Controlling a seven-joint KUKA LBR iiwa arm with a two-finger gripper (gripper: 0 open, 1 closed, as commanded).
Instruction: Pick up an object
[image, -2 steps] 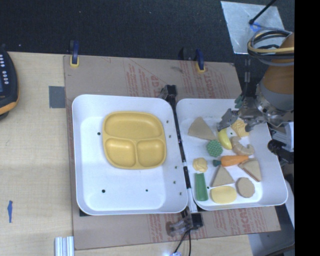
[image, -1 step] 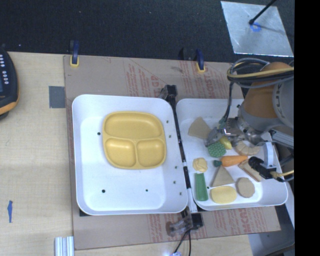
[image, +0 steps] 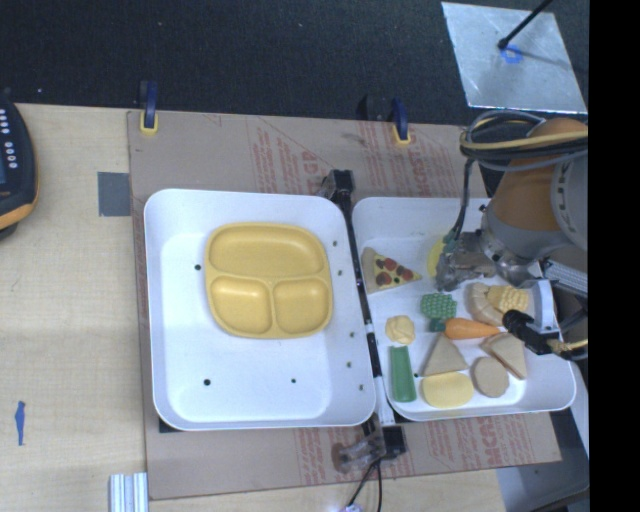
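Note:
My gripper (image: 457, 270) hangs low over the back of the right bin (image: 400, 215), on the grey arm with its orange band (image: 530, 200). Just left of it lies a pizza slice (image: 388, 270), and a yellow piece (image: 437, 257) peeks out at its edge. A green knobbly piece (image: 437, 306) sits right below the gripper, with an orange carrot (image: 470, 328) beside it. Pale yellow corn (image: 505, 298) lies under the wrist, partly hidden. I see nothing held in the gripper.
The right bin also holds a small yellow round (image: 400, 328), a green stick (image: 401, 372), a tan wedge (image: 441, 355), a yellow oval (image: 447, 390), a brown disc (image: 490, 376) and a bread slice (image: 507, 352). In the left bin (image: 180, 390) rests a yellow divided plate (image: 268, 278).

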